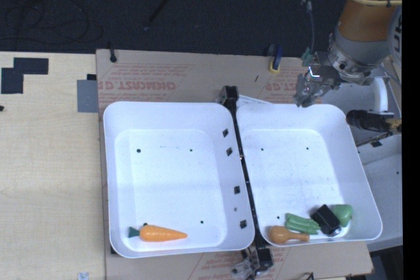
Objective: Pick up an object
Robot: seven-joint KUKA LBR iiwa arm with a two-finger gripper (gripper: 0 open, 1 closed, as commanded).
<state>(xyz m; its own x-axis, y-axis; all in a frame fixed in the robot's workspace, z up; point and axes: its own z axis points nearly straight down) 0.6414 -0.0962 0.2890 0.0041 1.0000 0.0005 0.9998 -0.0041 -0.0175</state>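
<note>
— Right, from the overhead camera, where does the gripper (307,96) sit?
— Over the far rim of the right bin (308,121), and whether it is spread or pressed together cannot be told.
— And the objects?
— Well apart from it, in the right bin's near corner: a green pea pod (302,223), a black block (326,219), a green piece (342,212) and a tan gourd (285,235), bunched together. An orange carrot (161,233) lies farther still, along the left bin's (164,121) near wall.
</note>
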